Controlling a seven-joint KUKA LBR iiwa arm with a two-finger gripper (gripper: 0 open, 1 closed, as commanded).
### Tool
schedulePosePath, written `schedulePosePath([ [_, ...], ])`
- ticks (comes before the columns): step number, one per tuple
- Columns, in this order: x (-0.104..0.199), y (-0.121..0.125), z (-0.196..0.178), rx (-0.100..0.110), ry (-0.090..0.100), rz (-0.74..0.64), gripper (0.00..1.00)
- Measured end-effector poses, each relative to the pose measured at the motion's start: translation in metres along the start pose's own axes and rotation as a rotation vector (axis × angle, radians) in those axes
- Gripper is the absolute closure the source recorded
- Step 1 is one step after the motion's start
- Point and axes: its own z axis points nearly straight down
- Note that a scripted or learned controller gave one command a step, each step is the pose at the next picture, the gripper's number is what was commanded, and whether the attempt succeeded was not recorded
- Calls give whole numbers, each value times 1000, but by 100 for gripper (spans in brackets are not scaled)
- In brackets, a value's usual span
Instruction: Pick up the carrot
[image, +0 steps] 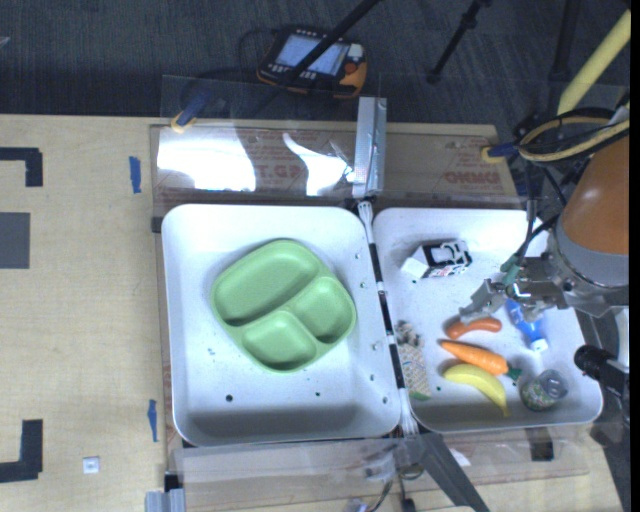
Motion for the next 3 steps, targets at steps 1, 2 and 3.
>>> schedulePosePath([
  [1,-38,2,150,-10,-1,-18,0],
  [2,-39,4,142,-11,-3,-17,100],
  [3,-40,-14,-24,-2,-2,206,100],
])
